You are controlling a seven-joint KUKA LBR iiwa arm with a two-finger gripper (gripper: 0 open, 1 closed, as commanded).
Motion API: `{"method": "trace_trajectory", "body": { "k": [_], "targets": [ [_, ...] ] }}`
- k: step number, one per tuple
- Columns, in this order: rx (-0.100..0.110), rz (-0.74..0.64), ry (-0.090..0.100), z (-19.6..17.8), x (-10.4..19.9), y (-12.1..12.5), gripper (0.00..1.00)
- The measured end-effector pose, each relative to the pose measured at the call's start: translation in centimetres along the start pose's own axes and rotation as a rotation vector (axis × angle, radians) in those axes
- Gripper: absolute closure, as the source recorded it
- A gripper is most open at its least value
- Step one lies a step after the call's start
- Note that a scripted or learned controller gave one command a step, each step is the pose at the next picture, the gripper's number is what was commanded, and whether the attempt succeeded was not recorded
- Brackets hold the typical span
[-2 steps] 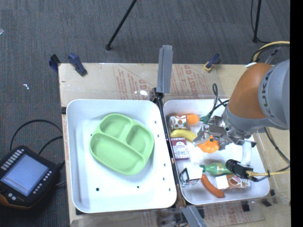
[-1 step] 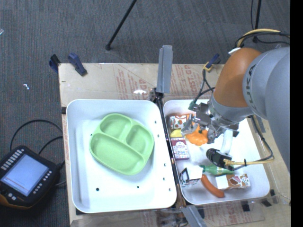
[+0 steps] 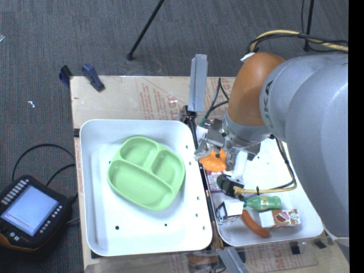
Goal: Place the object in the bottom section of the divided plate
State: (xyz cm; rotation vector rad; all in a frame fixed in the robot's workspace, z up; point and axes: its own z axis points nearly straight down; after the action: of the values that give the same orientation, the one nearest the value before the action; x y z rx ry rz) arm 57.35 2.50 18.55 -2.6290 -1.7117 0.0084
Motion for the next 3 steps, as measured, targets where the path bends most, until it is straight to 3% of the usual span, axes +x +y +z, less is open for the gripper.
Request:
{"method": "trace_trajectory", "body": {
  "k": [1,2,3],
  "targets": [
    [0.001,-0.154,-0.001,-0.4,6.0,-4.7,1.0],
    [-0.001,-0.03,-0.001,-3.5,3.5,-5.0,1.0],
    [0.002,-0.115,-0.003,-0.9,6.4,-9.3,1.0]
  ]
}}
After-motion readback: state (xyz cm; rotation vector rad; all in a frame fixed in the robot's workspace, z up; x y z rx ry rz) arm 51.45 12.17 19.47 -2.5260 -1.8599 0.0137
